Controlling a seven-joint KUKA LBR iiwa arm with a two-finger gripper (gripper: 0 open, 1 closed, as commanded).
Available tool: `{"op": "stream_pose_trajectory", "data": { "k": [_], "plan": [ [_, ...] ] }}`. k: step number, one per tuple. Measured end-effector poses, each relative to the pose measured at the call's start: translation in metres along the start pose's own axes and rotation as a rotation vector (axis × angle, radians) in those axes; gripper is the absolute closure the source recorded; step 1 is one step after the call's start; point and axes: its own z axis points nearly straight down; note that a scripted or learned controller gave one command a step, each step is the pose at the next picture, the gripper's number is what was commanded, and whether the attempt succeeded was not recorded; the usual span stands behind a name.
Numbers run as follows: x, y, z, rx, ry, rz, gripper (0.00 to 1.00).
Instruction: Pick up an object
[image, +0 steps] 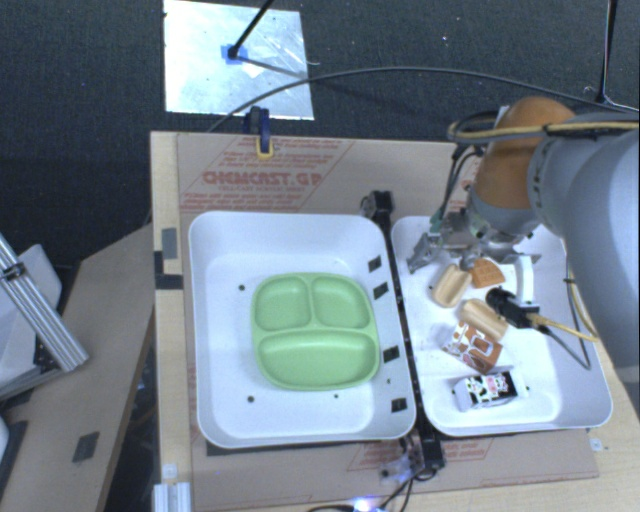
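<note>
A: What do we see on the table (300, 165)?

B: Two white bins side by side. The left bin (225, 260) holds a green divided plate (314, 331). The right bin (570, 395) holds small things: a tan bread roll (450, 285), a toast-like piece (488, 272), a brown block (480, 319), a red-and-white carton (474, 349) and a black-and-white packet (488, 389).

A: And the claw?

B: The claw (440, 250) hangs low at the right bin's far left corner, just beside the roll. We cannot tell how wide it stands, and we see nothing held in it.

A: How do we do this well?

B: We judge the roll nearest; centre over it, descend straight, avoid the bin wall.
</note>
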Motion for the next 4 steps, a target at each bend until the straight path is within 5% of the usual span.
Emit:
{"op": "stream_pose_trajectory", "data": {
  "k": [1,4],
  "plan": [
    [-0.001,0.002,-0.014,-0.006,-0.001,0.001,1.0],
    [0.007,0.011,-0.133,-0.006,0.0,0.001,1.0]
  ]
}}
